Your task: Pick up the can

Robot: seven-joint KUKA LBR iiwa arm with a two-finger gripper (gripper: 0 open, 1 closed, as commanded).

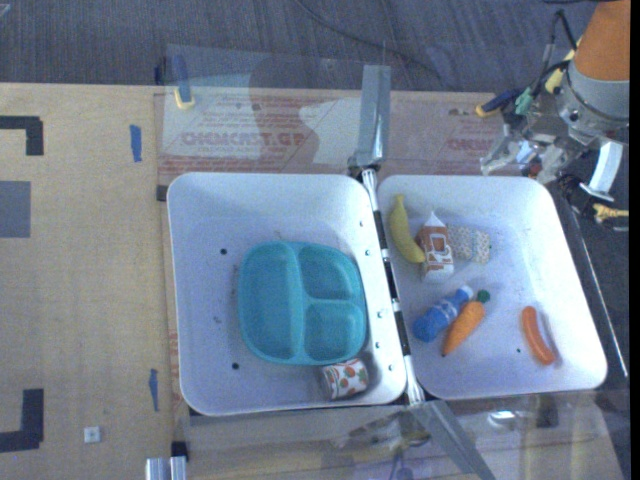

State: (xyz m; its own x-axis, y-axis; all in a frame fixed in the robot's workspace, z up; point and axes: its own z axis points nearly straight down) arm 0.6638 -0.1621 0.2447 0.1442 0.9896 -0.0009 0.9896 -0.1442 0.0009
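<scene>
Grey carpet with a loose black cable runs behind the pale wooden worktop (80, 268), which carries two shallow white bins side by side.

Small can with a white label printed in orange and red (345, 378): lies tipped on its side in the left white bin (200, 218), at the near edge, just beside the corner of a teal plastic tray with three compartments (300, 303). Touching the tray or only close, cannot tell. It looks to have rolled into the low edge of the bin, so any reach for it must work tight against wall and tray.

Right white bin (570, 268), across the metal divider: yellow banana (404, 230) along the divider side, small brown-and-white carton (434, 250) next to it with a speckled pale packet (470, 244) against its far side. Lower down, a blue bottle (441, 316) and an orange carrot with green top (465, 325) lie side by side, touching. Red-orange sausage (538, 335) apart, near the right wall.

Grey arm with orange band comes in at the top right; its gripper (520, 153) hangs over the far rim of the right bin, well apart from the can. Nothing shows between the fingers; whether they are open or closed I cannot tell, the wrist being a tangle of cables and bright metal. Upper arm is cut off by the frame edge.

Judgement: pick not yet begun.
</scene>
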